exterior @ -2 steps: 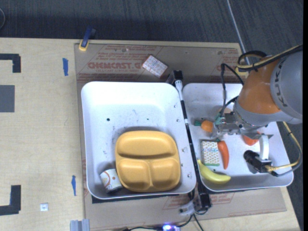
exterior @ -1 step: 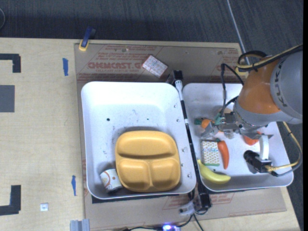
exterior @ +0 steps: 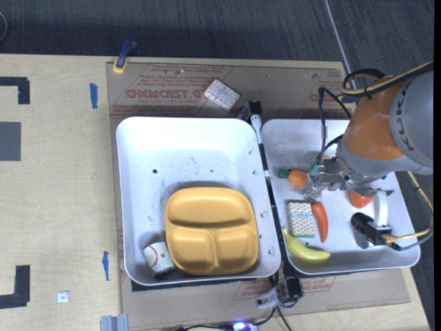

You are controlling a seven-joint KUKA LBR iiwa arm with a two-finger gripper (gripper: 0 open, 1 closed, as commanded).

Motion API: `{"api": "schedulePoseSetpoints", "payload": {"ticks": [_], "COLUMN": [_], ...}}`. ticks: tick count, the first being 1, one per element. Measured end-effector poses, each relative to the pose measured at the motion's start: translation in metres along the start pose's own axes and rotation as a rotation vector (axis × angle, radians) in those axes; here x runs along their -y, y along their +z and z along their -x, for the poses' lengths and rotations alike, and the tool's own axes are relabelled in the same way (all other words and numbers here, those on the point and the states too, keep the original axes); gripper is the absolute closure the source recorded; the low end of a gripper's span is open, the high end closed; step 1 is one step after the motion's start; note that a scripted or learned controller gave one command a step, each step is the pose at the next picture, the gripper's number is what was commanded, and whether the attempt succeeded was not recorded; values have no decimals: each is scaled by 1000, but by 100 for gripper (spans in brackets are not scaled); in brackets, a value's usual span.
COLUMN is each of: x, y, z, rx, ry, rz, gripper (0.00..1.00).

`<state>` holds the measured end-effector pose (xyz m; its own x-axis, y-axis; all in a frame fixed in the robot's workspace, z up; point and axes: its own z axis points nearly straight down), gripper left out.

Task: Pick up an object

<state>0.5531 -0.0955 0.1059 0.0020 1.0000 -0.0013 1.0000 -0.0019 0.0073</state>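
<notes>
Two shallow white bins side by side. Gripper hangs over right bin's middle, just above long orange carrot; grip state, can't tell. Yellow banana by near edge, small orange ball by left wall. Left bin: yellow sectioned plastic tray toward near edge.

Two white bins sit side by side. One yellow tray, one cup, one banana, one carrot, one small box.
</notes>
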Motion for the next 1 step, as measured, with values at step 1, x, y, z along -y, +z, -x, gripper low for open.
{"api": "schedulePoseSetpoints", "payload": {"ticks": [1], "x": [0], "y": [0], "z": [0], "rx": [0], "ry": [0], "rz": [0], "gripper": [0]}}
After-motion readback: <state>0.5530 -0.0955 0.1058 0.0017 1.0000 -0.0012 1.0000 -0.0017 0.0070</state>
